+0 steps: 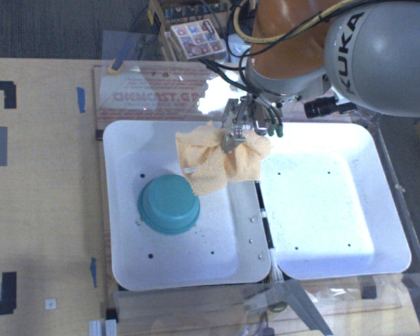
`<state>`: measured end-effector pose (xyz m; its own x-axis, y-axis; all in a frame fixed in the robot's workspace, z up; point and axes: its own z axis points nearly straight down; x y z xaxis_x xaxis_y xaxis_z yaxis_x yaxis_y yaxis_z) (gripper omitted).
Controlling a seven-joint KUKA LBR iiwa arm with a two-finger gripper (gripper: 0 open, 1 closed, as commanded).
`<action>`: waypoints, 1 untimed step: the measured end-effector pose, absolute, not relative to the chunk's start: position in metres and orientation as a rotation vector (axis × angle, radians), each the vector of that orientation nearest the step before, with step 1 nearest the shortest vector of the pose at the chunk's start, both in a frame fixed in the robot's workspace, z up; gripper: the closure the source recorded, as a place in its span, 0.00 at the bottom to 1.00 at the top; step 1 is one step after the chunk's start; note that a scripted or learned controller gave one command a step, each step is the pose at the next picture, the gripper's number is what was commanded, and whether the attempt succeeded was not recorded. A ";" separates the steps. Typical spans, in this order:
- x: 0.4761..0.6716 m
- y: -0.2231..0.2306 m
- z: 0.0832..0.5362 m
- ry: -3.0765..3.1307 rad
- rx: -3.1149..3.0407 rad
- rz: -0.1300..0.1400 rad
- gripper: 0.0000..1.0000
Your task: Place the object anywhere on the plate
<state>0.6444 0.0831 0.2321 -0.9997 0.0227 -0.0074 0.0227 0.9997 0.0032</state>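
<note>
Hand (232, 140) clenched on crumpled yellow cloth (220, 161), lifted over left white bin (126, 152); thin pinch could slip short of upturned teal plate (169, 203).

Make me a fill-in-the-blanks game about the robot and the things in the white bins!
1. The cloth hanging under the gripper is ____ in colour.
2. The teal bowl sits in the ____ bin.
3. The teal bowl stands upside ____.
4. The band above the robot's wrist is ____.

Missing words: yellow; left; down; orange
</note>
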 end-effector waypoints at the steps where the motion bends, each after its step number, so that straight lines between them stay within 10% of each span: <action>1: 0.638 0.135 0.227 3.135 0.001 0.005 1.00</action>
<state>0.6383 0.1351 0.2274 -1.0000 0.0006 -0.0062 0.0005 1.0000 0.0032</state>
